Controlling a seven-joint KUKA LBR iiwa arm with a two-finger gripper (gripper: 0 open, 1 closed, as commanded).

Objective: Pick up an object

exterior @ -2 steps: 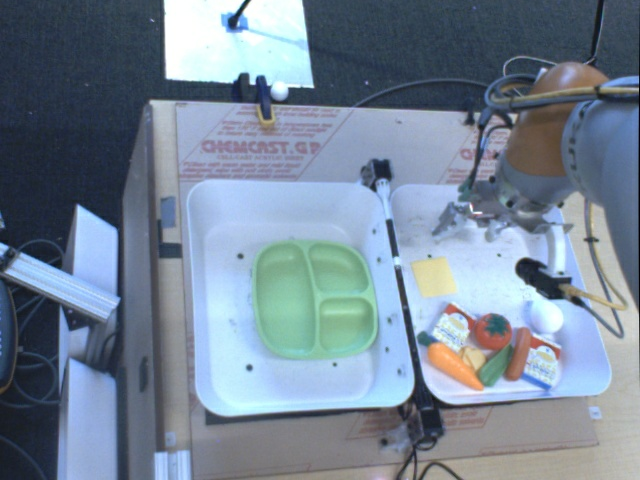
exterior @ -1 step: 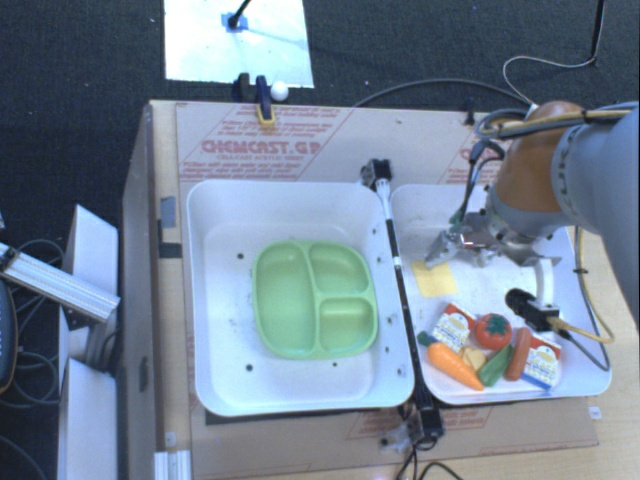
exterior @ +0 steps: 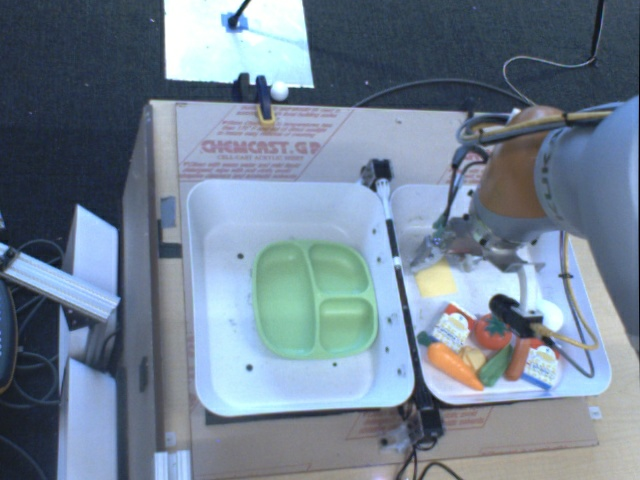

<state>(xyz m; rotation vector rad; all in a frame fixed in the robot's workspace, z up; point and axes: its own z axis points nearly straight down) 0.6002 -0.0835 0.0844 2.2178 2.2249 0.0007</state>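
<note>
Toy carrot (exterior: pixel 455 365) in right bin (exterior: pixel 578 386).

A: What lies in the right bin (exterior: pixel 583 313)?

B: A flat yellow slice (exterior: pixel 436 281) near its left wall, toward the middle. Nearer the front wall sit an orange carrot (exterior: pixel 453 365), lying at a slant, a red tomato (exterior: pixel 492 332), a green vegetable (exterior: pixel 494 366) and two small cartons (exterior: pixel 452 327).

A: Are they apart?

B: No, crowded close together; the yellow slice lies just behind them, on its own.
</note>
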